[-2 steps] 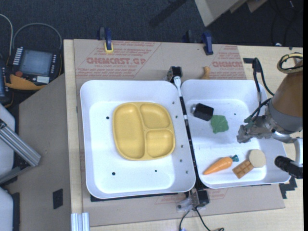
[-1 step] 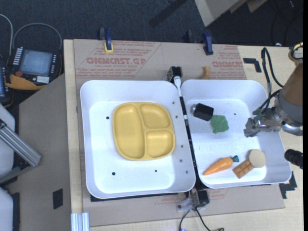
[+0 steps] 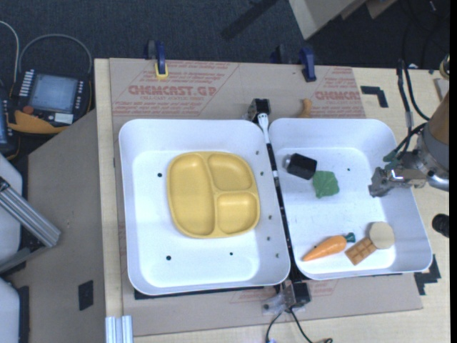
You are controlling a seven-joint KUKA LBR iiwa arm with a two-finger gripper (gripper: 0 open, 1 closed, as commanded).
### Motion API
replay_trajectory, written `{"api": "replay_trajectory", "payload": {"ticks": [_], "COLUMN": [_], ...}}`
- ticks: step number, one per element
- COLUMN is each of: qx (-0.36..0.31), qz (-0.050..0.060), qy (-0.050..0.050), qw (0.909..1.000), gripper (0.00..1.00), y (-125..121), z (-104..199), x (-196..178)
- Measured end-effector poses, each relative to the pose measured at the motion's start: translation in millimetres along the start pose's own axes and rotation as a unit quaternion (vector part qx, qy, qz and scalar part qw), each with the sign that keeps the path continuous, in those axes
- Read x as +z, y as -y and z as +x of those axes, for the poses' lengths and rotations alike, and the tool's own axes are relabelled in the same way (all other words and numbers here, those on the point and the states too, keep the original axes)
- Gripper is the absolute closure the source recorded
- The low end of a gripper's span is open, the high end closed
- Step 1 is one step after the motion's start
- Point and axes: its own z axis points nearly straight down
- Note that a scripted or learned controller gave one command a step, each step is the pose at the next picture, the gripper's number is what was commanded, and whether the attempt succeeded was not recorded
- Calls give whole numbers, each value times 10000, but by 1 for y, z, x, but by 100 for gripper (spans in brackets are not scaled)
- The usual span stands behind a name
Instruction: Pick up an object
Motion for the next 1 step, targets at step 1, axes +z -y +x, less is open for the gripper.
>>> {"api": "replay_trajectory", "payload": {"ticks": [1], "qx": [-19], "qz": [15], "qy": [-11], "qw": [10000], "gripper": [100], "y": [-14], "z": [43], "x": [6]}}
